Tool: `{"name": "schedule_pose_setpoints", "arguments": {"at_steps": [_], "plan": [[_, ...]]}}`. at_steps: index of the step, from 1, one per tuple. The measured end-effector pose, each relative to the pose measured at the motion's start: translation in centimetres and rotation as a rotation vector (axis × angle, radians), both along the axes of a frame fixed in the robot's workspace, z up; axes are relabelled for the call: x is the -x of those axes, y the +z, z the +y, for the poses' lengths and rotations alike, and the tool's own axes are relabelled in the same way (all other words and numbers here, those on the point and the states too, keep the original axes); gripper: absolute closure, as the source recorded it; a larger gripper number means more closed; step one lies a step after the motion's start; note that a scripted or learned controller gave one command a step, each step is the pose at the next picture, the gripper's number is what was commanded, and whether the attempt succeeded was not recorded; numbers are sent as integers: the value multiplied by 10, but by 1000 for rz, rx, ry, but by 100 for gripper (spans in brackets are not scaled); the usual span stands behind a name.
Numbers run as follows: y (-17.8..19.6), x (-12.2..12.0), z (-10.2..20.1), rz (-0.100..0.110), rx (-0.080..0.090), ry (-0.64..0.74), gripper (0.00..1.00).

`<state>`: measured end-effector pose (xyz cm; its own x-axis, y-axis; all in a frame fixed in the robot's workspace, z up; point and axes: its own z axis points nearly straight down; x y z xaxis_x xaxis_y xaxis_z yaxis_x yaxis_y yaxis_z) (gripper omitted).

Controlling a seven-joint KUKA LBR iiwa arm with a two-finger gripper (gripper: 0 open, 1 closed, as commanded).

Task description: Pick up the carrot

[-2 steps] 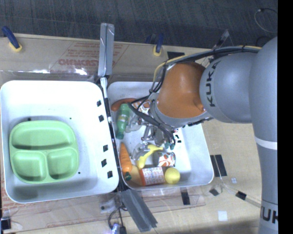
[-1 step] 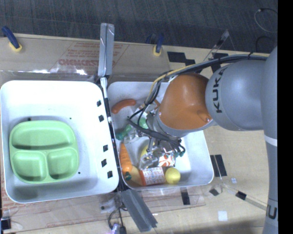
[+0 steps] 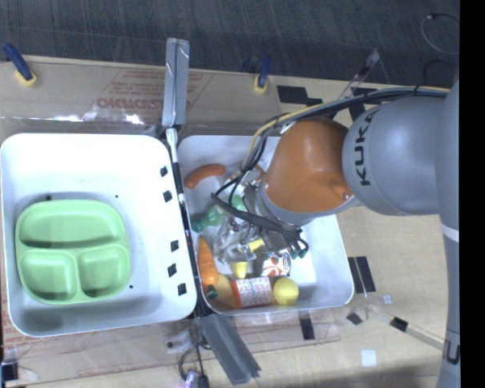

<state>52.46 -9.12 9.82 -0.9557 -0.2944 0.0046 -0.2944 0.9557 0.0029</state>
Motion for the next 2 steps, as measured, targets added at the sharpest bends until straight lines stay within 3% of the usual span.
{"name": "schedule_pose_setpoints", "arguments": {"at_steps": [1,2], "plan": [[92,-15,104,-3,2,-114,100],[92,-15,104,-3,2,-115,0]]}}
